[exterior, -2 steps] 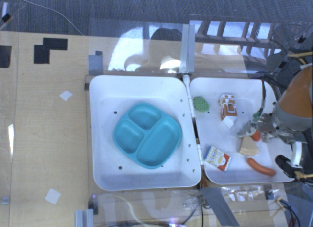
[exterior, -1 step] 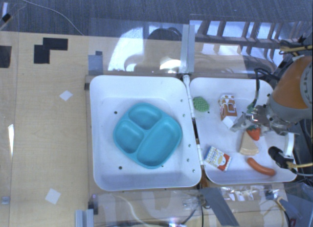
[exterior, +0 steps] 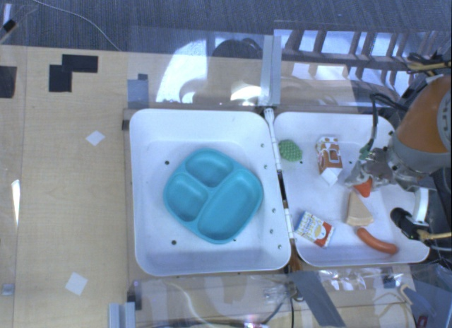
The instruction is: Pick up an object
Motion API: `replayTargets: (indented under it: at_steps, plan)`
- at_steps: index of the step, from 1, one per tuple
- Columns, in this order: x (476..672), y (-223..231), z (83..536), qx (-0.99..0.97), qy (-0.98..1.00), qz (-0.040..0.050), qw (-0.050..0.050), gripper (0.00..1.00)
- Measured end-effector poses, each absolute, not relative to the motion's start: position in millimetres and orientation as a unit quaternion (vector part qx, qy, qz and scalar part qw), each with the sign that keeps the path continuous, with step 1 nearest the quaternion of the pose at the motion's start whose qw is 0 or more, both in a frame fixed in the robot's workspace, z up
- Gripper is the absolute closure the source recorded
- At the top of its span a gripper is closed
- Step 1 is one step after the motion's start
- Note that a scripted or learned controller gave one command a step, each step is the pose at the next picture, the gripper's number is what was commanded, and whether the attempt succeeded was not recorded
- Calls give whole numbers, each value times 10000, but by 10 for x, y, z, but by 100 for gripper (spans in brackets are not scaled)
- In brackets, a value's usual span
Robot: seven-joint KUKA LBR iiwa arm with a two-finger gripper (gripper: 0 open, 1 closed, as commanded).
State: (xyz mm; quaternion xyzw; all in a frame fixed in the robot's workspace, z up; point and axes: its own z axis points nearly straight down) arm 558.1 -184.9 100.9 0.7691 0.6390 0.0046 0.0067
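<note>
My gripper (exterior: 361,175) hangs low over the middle of the right bin (exterior: 308,130), reaching in from the right. A small red-orange piece (exterior: 363,189) lies right at its tip, and I cannot see whether they touch. Just below is a pale yellow cheese wedge (exterior: 359,211). To the left of the gripper stand an orange-and-white carton (exterior: 328,153) and a small white block (exterior: 330,177). A green round toy (exterior: 289,150) sits near the bin's left wall. A red-and-white box (exterior: 313,229) and an orange sausage (exterior: 376,242) lie along the front.
The left bin (exterior: 150,243) holds a blue divided plate (exterior: 213,194) in its middle. A raised rim (exterior: 277,178) separates the two bins. Clear panels and a metal frame (exterior: 339,44) stand behind the bins. The arm's orange band (exterior: 427,118) is at the right edge.
</note>
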Motion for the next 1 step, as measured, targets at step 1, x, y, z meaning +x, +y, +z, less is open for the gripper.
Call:
replayTargets:
  at_steps: [1]
  plan:
    - [5900,-1127,1797,7826,6225,20,15,100]
